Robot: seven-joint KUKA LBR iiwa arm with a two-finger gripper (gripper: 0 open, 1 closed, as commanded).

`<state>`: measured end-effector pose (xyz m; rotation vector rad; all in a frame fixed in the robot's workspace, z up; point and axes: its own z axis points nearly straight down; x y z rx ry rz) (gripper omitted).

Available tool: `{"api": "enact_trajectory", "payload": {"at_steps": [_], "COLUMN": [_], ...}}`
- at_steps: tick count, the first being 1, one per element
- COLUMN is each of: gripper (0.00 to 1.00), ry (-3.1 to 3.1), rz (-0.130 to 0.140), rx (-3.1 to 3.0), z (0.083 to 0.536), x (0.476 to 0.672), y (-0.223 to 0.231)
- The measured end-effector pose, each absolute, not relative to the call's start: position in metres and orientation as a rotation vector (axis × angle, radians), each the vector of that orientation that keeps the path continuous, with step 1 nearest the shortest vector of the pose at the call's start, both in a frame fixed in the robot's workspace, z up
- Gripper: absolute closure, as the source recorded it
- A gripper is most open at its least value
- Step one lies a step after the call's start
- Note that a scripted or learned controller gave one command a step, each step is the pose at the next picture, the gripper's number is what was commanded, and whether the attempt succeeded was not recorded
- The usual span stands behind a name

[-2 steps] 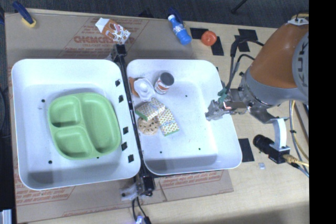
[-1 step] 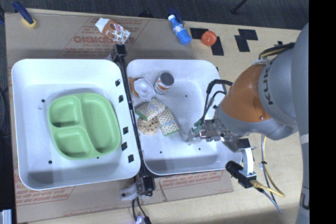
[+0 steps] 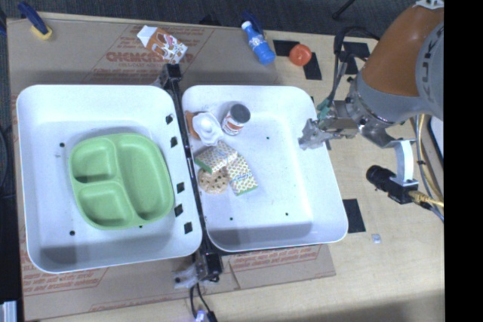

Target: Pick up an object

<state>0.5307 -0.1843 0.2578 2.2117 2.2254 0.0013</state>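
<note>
The right bin point(image 3: 302, 192) holds a cluster of small items near its left wall: a small can with a dark lid point(image 3: 236, 118), a white and orange item point(image 3: 203, 125), a patterned packet point(image 3: 216, 156), a cookie-like piece point(image 3: 214, 180) and another patterned packet point(image 3: 243, 179). My gripper point(image 3: 311, 135) hangs over the right rim of that bin, well to the right of the items. Nothing shows between its fingers.
The left bin point(image 3: 38, 162) holds a green divided plate point(image 3: 119, 179). Behind the bins on the cardboard lie a snack packet point(image 3: 161, 44), a blue bottle point(image 3: 259, 44), an orange ball point(image 3: 300, 53) and a blue-yellow clamp point(image 3: 35, 20). A black clip point(image 3: 171, 75) joins the bins.
</note>
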Motion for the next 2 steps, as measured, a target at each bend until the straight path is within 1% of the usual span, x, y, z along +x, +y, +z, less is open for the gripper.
{"api": "enact_trajectory", "payload": {"at_steps": [1,2], "gripper": [1.0,0.0], "ry": [2.229,2.23], "rz": [-0.003,-0.002], "rx": [2.214,2.213], "z": [0.2074,0.2079], "x": [0.5944,0.5946], "y": [-0.2105,-0.2105]}}
